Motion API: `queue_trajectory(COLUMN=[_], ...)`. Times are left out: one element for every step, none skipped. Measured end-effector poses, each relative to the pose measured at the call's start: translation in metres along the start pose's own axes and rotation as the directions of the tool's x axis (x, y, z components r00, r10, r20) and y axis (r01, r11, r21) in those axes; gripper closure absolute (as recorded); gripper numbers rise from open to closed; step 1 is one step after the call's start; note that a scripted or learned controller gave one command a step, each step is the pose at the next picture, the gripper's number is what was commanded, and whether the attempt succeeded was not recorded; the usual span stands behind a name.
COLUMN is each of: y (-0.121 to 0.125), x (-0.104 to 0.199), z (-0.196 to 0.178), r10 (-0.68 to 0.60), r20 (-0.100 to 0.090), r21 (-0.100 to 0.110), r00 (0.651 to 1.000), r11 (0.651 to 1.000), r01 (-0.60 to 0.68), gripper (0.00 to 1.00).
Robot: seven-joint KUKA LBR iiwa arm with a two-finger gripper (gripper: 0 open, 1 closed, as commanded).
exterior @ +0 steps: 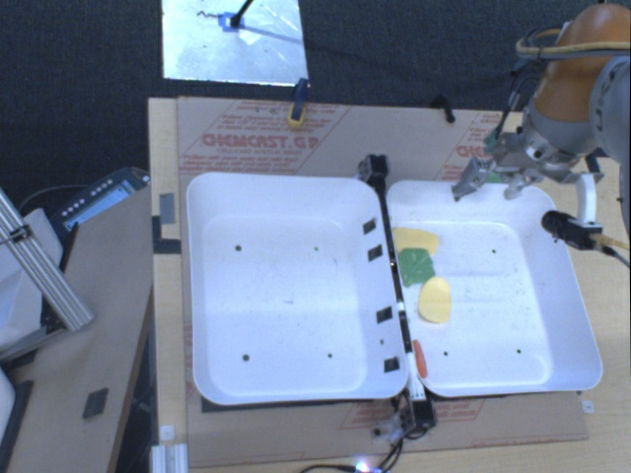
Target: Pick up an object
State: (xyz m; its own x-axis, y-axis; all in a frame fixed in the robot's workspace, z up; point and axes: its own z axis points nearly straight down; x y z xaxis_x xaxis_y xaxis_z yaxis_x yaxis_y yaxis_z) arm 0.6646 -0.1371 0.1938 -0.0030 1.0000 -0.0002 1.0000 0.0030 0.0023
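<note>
Against the divider (386, 264) between the two bins, on the right bin's (523, 363) side, lay a yellow slice (416, 239), a green piece (415, 265) touching it, a yellow oval (435, 301) and, nearer the front, a small orange piece (420, 359). Well back from the divider, over the right bin's far rim, the hand (491, 178) hung empty with its fingers spread. Descending on such flat, crowded pieces, it might well have closed on nothing, or jammed a finger against the divider.
</note>
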Motion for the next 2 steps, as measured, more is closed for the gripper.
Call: queue_trajectory(y=[0.001, -0.035], x=[-0.044, 0.022], z=[0.116, 0.109], r10=[0.004, -0.004], r20=[0.0, -0.003], r21=[0.007, 0.004], r00=[1.0, 1.0], r11=[1.0, 1.0], r01=[-0.004, 0.004], gripper=[0.0, 0.0])
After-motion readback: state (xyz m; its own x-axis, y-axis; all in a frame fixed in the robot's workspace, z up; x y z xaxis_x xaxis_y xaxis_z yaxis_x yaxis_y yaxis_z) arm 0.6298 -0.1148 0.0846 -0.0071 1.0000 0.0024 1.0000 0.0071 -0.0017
